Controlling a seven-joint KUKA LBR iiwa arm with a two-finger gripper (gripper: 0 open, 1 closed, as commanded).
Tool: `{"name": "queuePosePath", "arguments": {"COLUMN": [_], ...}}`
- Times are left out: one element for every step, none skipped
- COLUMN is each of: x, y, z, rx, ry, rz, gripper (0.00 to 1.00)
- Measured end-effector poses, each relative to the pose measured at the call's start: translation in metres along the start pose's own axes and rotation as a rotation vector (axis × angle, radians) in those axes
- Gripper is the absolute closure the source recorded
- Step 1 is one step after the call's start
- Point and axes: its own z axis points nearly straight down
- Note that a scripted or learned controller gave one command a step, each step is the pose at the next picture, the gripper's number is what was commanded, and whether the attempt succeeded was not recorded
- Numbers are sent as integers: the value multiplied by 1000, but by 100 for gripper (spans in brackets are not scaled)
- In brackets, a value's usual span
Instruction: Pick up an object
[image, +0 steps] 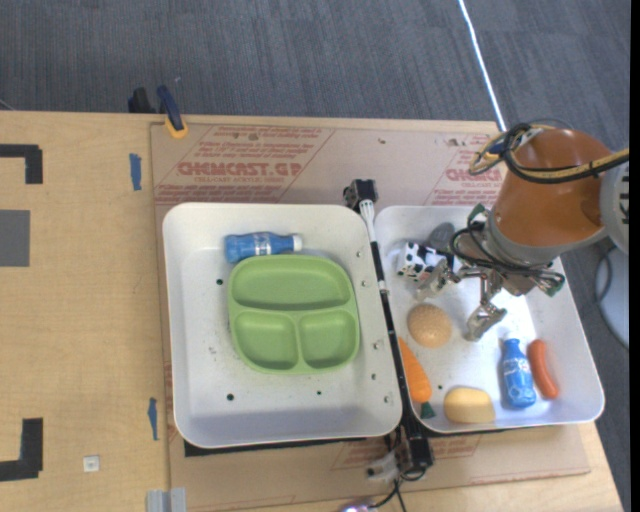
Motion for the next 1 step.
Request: {"name": "queuePosePath", "arguments": {"x": [-19], "y": [-67], "z": [3], "rx": [-36], "ry": [24], "rz": [-121], "gripper": [0]}}
